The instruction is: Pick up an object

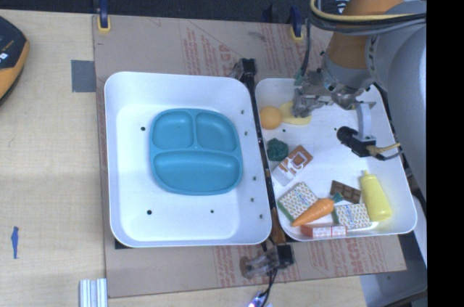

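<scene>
Tool (303, 107) near right bin (406, 222) far rim | over yellow piece (299, 117) | closure unclear

Arm (402, 44): large rounded grey casing, smooth and matte. Orange band (362, 22) above the wrist, domed, glossy. Yellow cable (341, 8) looped around the upper housing beside a black one; a thin black line with a blue fitting runs off at the top. Gripper (308, 104): dark grey metal assembly, small exposed parts and wiring.
</scene>
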Robot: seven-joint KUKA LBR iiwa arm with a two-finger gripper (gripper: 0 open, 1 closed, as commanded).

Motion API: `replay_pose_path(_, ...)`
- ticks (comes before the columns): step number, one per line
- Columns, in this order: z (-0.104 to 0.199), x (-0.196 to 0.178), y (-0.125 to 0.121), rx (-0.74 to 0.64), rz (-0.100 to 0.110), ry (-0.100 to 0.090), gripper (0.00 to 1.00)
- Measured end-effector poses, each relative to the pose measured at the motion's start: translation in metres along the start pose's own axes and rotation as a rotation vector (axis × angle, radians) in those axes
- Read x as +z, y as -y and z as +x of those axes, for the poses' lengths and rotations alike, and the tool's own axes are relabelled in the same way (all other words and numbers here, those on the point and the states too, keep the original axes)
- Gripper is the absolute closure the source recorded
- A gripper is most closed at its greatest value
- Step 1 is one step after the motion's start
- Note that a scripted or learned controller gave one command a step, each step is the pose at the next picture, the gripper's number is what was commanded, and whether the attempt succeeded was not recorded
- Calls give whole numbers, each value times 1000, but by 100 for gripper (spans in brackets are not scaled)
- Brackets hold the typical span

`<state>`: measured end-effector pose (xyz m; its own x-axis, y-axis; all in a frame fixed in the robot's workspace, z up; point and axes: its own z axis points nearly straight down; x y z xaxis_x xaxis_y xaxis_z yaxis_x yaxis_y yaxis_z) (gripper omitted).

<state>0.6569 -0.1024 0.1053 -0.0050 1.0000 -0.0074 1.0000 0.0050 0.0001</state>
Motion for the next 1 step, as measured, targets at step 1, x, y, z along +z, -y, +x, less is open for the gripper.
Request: replay_pose_path(1, 57, -89, 101, -2, 12, -10, 100)
